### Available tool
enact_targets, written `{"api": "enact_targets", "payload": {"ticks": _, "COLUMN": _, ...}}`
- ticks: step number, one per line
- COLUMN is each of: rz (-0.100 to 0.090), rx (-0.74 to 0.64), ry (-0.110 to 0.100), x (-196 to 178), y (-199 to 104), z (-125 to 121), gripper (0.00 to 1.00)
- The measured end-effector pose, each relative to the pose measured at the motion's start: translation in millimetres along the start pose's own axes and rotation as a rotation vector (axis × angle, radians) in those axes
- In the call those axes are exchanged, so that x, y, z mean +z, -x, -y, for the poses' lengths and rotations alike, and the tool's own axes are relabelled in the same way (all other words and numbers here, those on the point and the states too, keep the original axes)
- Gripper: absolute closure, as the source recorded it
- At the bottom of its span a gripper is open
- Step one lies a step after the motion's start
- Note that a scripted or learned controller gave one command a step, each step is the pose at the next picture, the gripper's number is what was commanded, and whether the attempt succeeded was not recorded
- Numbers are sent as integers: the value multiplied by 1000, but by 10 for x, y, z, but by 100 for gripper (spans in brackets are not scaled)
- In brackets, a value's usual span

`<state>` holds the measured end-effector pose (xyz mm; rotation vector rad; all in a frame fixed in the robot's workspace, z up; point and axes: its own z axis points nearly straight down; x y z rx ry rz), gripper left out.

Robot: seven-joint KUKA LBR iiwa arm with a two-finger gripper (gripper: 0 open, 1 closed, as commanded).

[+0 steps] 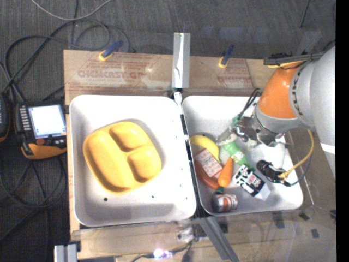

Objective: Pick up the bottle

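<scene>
Pale green and clear, the bottle [231,148] lies in the right bin [210,111], its lower end just up the view from the carrot [225,172] and close to the carrot's upper tip. The gripper [241,129] hangs beyond the bottle from the carrot, up and to the right, right over or against the bottle's far end. Whether the gripper is spread or pressed together cannot be told, since the wrist hides it from above, and nothing shows the bottle pinched. The grey arm [281,94] with its orange band reaches in farther up and right of the carrot.

A red-brown thing with a white label [206,164] lies against the carrot's left side. The banana [204,143] curves up and left of the carrot, just past that labelled thing. A small can [224,202] lies on its side directly below the carrot, near the bin's front wall. A black-and-white patterned box [251,180] sits just right of the carrot, apart from it.

Well to the carrot's left, across the wall between the bins, the left bin [131,207] holds a yellow divided plate [122,155], tilted in the view. The brown counter [136,75] shows beyond both bins, far up from the carrot. Farthest left of the carrot, off the counter, a handheld screen unit [43,122] lies among dark cables.
</scene>
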<state>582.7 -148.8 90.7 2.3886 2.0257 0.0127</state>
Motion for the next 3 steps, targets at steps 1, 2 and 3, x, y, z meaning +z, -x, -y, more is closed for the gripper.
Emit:
{"api": "enact_targets", "payload": {"ticks": 1, "rz": 7, "rx": -42, "ry": 5, "x": -9, "y": -190, "z": 183, "gripper": 0}}
{"api": "enact_targets", "payload": {"ticks": 2, "rz": 1, "rx": -45, "ry": 4, "x": -100, "y": -226, "z": 175, "gripper": 100}}
{"api": "enact_targets", "payload": {"ticks": 3, "rz": 4, "rx": 3, "ry": -15, "x": -1375, "y": -907, "z": -196, "gripper": 100}}
